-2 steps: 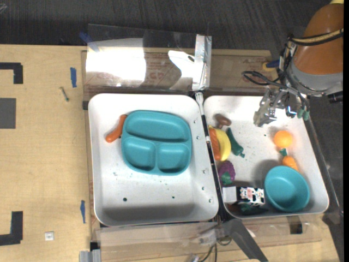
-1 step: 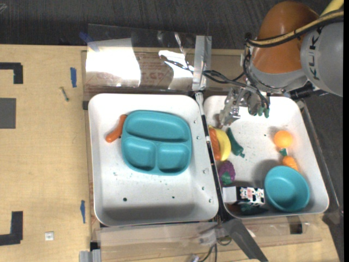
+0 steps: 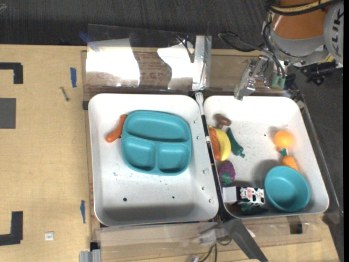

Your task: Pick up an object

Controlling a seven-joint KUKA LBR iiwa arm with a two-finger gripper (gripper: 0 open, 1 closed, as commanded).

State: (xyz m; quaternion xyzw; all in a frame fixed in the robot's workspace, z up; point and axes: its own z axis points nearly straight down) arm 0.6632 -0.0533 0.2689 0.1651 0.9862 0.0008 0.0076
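Note:
My gripper [image 3: 252, 82] hangs over the back rim of the right bin [image 3: 313, 146], its fingers apart with nothing between them. Below it in that bin lie a brown piece [image 3: 221, 119], a yellow banana [image 3: 220, 144], a green item [image 3: 236, 144] and purple grapes [image 3: 227, 171]. An orange fruit [image 3: 283, 140] and a smaller orange piece [image 3: 290, 162] sit at the right, above a teal bowl [image 3: 287, 188]. A black-and-white carton [image 3: 250, 195] lies at the front. The left bin [image 3: 103, 190] holds a teal divided plate [image 3: 156, 141] and an orange sausage-shaped piece [image 3: 114, 130].
A shiny clear sheet [image 3: 142, 64] and a metal strip [image 3: 200, 64] lie behind the bins. Cables [image 3: 240, 40] trail near the wrist. Brown board [image 3: 38, 146] covers the bench to the left.

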